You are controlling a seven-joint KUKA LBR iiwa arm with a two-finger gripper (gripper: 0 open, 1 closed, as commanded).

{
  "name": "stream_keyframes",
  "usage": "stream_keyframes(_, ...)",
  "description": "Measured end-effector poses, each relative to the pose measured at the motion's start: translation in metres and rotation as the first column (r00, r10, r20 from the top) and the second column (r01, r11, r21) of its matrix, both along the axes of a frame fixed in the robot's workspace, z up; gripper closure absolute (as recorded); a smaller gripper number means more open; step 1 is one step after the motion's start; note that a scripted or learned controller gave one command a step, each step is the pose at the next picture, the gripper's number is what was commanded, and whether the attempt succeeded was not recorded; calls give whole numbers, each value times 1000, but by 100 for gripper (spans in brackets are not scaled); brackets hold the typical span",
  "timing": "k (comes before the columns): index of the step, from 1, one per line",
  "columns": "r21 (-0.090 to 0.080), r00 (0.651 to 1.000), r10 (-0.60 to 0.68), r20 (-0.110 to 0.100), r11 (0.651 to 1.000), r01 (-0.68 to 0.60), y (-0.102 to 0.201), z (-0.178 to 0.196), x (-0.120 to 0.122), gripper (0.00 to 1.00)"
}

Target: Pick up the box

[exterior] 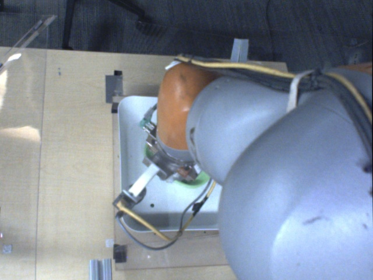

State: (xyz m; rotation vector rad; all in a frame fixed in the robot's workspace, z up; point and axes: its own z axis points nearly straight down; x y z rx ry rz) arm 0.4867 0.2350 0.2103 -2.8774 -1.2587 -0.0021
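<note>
arm: grey arm [262, 156] reaches in from the right of the view and covers most of the scene. its orange band [175, 104] sits over the far part of the bin.
bin: white bin [133, 144] on the wood bench [64, 156]. the left strip and near-left corner of its floor are bare, the rest is under the arm.
gripper: gripper [173, 170] is low inside the bin, near its middle, pointing at the floor.
gripper state: cannot tell, the wrist blocks the view from above.
box: cannot pick it out for sure. a green thing [197, 180] peeks out just beside the gripper, on the side toward the arm. it could be the box or part of it, but too little is on show to call.
contact: cannot tell whether the gripper touches the green thing or just sits beside it.
step: my read is the descend/grasp stage, with the tool low in the bin and nothing seen lifted.
progress: no held box confirmed, so i count the pick as not done.
next move: if the box is under the tool, close on it and lift straight up, clear of the bin wall, then check that something actually comes up.
risk: the grasp could be off-centre, since green shows off to one side. a pinch on an edge may slip on the lift.
</note>
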Motion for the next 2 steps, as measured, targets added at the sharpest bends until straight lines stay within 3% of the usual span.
stream_keyframes(1, 1, 987, -162, -1, 987, 162, -1, -21, 0, 100)
stream_keyframes(2, 0, 964, -267, -1, 964, 267, -50, -19, 3, 100)
